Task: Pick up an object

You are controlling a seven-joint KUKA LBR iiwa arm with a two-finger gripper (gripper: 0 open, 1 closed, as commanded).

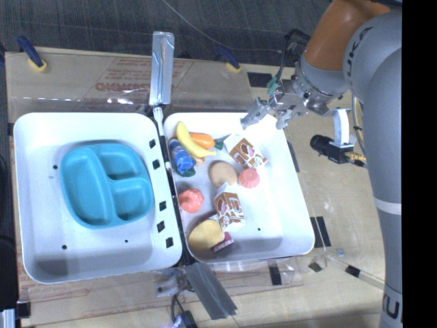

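The gripper (268, 117) hung at the upper right rim of the right bin (290, 203), its two fingers spread apart with nothing between them. The left finger (250, 118) pointed down-left over the bin's top edge; the other finger sat just right of it, near the wrist. The grey arm (382, 115) with its orange band (338, 29) came in from the right side of the view.

Nearest to the gripper, inside the right bin, lay a small printed carton (246, 153), tilted. Left of it were a carrot (202, 141) and a banana (186, 141), touching each other at the bin's upper left. A blue bottle-like object (183, 161) lay just below the banana, against the divider. Toward the middle sat a tan potato-like object (222, 174) with a small pink object (249, 178) touching its right side. A pink round fruit (191, 199) rested lower left. A second printed carton (229, 208) lay below the potato, and a yellow round object (205, 236) sat near the bottom edge, just beside that carton.

The left bin (41, 251) held a blue divided tray (108, 183), lying flat near its centre.

Both bins rested on the table (341, 210), side by side and touching along the middle.
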